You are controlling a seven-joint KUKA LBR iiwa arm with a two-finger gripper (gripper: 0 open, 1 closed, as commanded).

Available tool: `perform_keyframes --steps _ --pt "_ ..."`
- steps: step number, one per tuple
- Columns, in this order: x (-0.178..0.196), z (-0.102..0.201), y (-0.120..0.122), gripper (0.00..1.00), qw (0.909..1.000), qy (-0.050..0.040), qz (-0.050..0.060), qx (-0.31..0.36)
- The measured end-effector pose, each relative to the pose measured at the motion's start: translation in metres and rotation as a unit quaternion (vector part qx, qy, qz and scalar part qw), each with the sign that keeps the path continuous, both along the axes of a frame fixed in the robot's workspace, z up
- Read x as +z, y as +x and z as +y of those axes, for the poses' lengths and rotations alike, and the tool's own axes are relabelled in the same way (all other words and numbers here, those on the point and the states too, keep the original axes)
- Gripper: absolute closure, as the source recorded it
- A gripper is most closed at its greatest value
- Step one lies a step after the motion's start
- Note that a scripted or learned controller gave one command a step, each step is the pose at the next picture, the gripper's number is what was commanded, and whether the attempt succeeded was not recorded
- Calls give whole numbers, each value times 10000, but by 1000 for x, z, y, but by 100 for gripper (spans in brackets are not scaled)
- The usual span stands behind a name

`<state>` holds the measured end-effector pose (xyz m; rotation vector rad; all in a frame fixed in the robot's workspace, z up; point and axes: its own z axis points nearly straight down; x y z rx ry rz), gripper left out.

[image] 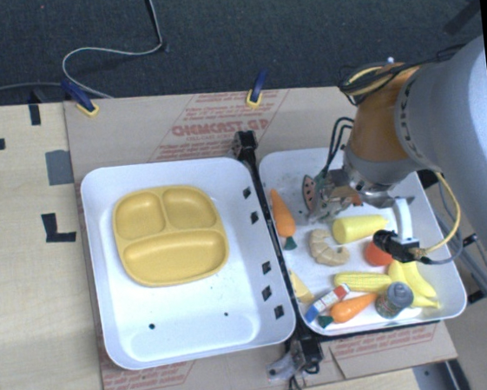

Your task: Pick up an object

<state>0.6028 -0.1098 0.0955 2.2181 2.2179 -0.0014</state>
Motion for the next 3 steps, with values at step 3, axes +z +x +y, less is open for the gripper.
perform_keyframes --steps 3 --pt "-10 9 45 0 10000 5 8 3"
